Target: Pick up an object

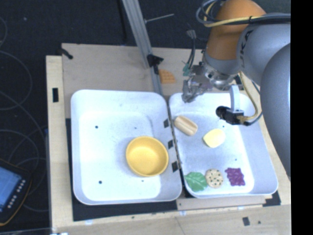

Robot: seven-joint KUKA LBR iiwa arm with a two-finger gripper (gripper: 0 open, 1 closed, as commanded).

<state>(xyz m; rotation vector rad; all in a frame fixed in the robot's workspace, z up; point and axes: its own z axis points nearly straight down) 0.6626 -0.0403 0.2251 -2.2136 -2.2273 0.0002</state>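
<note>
The left bin (88, 131) carries a single thing, a yellow bowl (146, 155), sitting upright toward its 4 o'clock corner, close to the wall it shares with the neighbouring bin. Sitting open-side up, it offers only a thin rim to pinch, so I judge it a poor first choice for a two-finger claw.

The right bin (254, 165) holds everything else, spread out so that nothing is stacked. A tan roll (186, 125) lies on its side at about 10 o'clock in that bin, just beside the dividing wall. A pale yellow wedge (214, 138) lies near the centre, a little apart from the roll. Along the 6 o'clock edge sits a row of three flat pieces: a green leaf (196, 181), a cookie (213, 178) touching or nearly touching it, and a purple cluster (235, 176) just beside that. Flat against the floor, these look hard to get fingers under.

The claw (190, 93) hangs at the right bin's 11 o'clock corner, over its rim, with nothing between its tips. The fingers are too small and dark to read, so I cannot tell whether they stand wide or narrow. It sits above and just beyond the roll at 12 o'clock, which makes the roll the likeliest target: it is the nearest thing, rounded and tall enough to grip across its width. No pick is made yet; a descent toward 6 o'clock is still needed.
</note>
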